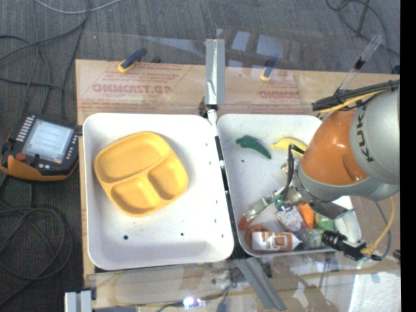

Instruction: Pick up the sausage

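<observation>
Overhead slanted view of the bench with two shallow white bins side by side. The left bin (110,246) holds a yellow divided tray (142,172) with three compartments, lying slightly rotated near the bin's centre. The right bin (260,125) holds a clutter of small items toward its near right corner. The arm (354,155), grey with an orange band, reaches in from the right and covers much of that corner. The gripper (281,200) hangs low over the clutter, its metal parts pointing toward the bin's near left; whether it is open or closed cannot be told. The sausage (246,223), a reddish-brown piece partly hidden, lies at the near left edge of the clutter, just beside and to the near left of the gripper; contact between them cannot be told. Just nearer the camera lies a small bottle (276,241) with a white and orange label. A green pepper (253,145) lies toward the far side of the right bin, well apart from the gripper, with a banana (288,143) just beside it, partly behind the arm.
</observation>
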